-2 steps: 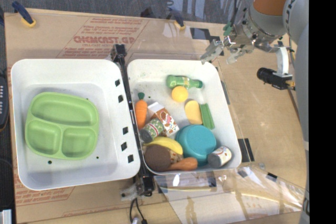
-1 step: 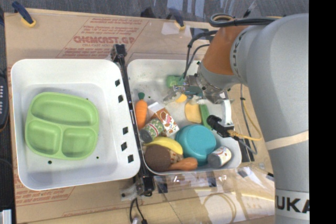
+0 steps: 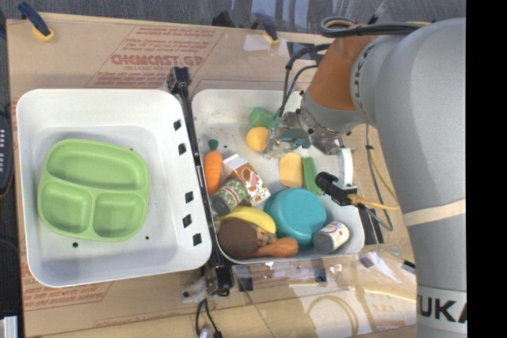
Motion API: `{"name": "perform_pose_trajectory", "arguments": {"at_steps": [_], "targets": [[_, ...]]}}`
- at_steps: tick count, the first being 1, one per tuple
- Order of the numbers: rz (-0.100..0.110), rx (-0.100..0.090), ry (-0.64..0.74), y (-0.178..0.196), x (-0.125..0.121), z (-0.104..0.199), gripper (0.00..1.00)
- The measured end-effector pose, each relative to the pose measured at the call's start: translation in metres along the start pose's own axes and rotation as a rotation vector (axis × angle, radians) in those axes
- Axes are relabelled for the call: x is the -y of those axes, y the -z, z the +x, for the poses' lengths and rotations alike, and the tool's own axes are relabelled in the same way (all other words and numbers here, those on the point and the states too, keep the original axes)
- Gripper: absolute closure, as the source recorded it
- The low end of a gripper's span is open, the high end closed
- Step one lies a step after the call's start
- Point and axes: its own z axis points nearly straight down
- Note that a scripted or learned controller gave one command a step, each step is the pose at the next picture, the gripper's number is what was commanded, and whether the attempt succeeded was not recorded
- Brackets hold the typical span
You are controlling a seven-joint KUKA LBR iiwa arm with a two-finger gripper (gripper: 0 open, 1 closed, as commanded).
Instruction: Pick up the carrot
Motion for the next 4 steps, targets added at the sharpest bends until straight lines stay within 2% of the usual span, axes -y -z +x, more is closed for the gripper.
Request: {"name": "perform_pose_trajectory", "arguments": {"at_steps": [1, 2, 3, 4], "targets": [[-0.007, 0.000, 0.133, -0.011, 0.050, 0.060, 1.00], [-0.010, 0.000, -0.148, 0.090, 0.087, 0.116, 1.00], [-0.014, 0.006, 0.153, 0.122, -0.047, 0.095, 1.00], [-0.005, 0.001, -0.110, 0.135, 0.001, 0.037, 1.00]]}}
